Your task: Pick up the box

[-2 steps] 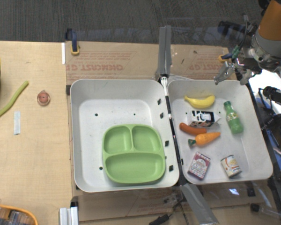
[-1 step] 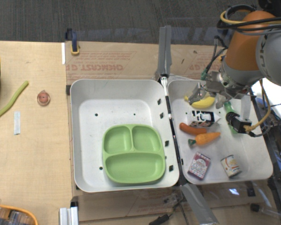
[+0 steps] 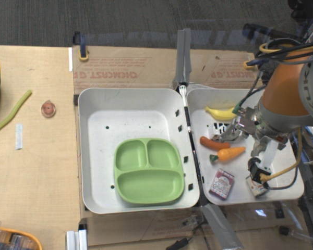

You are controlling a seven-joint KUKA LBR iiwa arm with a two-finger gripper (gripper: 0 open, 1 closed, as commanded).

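My hand (image 3: 227,134) hangs low in the right bin (image 3: 287,192), near its middle, with my grey arm and its orange band coming in from the right side. From this angle I cannot tell whether the hand is spread or pressed together, and I see nothing caught in it.

The box (image 3: 222,184) is not at my hand. It is small and pinkish-maroon with a pale label, and it lies flat and a little askew on the bin floor by the near wall. That puts it toward the camera from my hand and apart from it. An orange carrot (image 3: 233,153) lies crosswise between the two, with its green end pointing toward the divider. A red pepper-like piece (image 3: 213,143) sits just beside my hand on the left, close enough that I cannot tell whether we touch. A yellow banana (image 3: 220,113) lies beyond my hand, toward the far wall.

The left bin (image 3: 86,139) holds a green divided plate (image 3: 148,170). Out on the pale worktop (image 3: 41,181) to the left lie a long green bean (image 3: 13,113) and a small pink round thing (image 3: 48,109).
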